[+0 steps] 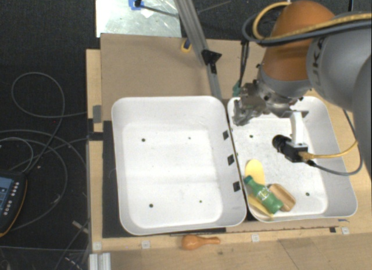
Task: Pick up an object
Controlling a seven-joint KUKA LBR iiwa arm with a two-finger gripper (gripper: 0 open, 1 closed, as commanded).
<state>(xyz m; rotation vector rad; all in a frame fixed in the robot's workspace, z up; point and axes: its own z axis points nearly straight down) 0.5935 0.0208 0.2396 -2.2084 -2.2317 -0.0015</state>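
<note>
In the right bin (340,164) a green bottle (263,193) lies near the front left corner. It rests over a yellow piece (256,172), with a tan wooden block (282,195) beside it on the right. My gripper (243,112) hangs over the bin's back left corner, well behind those objects. Nothing shows between its fingers.
The left bin (168,164) sits beside the right one, joined by black clips (231,159). A small orange-brown object (199,241) lies on the bench in front of the bins. A black cable connector (289,147) hangs from the arm over the right bin. A metal pole (195,31) slants across the back.
</note>
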